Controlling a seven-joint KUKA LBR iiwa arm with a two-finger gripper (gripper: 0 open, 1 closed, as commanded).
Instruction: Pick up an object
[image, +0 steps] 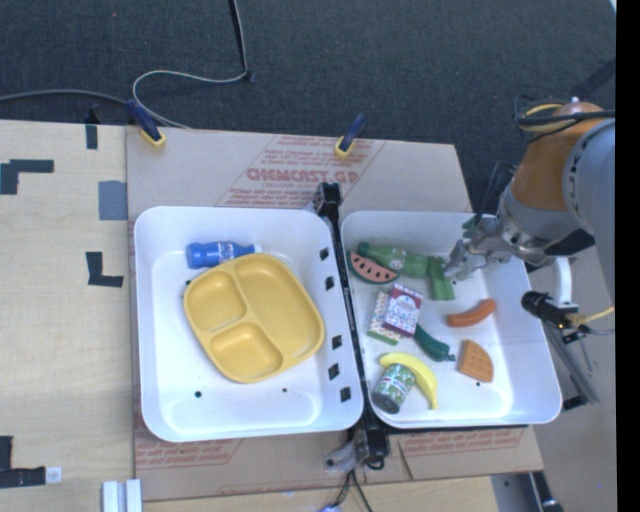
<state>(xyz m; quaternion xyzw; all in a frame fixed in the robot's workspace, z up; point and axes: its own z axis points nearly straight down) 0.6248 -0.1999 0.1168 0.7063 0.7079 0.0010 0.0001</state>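
Dark carpet behind, a wooden tabletop (60, 330) in front, with a sheet of printed cardboard (300, 170) spread under two shallow white bins set side by side.

In the left bin (160, 400): a yellow divided plate (253, 316) lying flat at the middle, and a small blue bottle (218, 253) on its side just beyond the plate's far edge, near the back wall.

In the right bin (530, 400): a watermelon slice (370, 268) near the divider, a green bottle (392, 258) lying just behind it, a small red and white carton (397, 312) at the middle, a dark green pepper-like piece (432, 343) just right of the carton, an orange sausage shape (470, 314) toward the right wall, an orange wedge (475, 361) in front of that, a banana (417, 374) near the front wall, and a small green jar (395, 387) touching the banana's inner curve.

Reaching in from the right, the grey arm (590, 190) with its orange band (545, 165). Low over the back right part of the right bin, the hand (462, 255), its tip right at a green block (440, 278) beside the green bottle. Impossible to tell how far open the hand is, or whether anything is caught in it. All toys resting on the bin floor.
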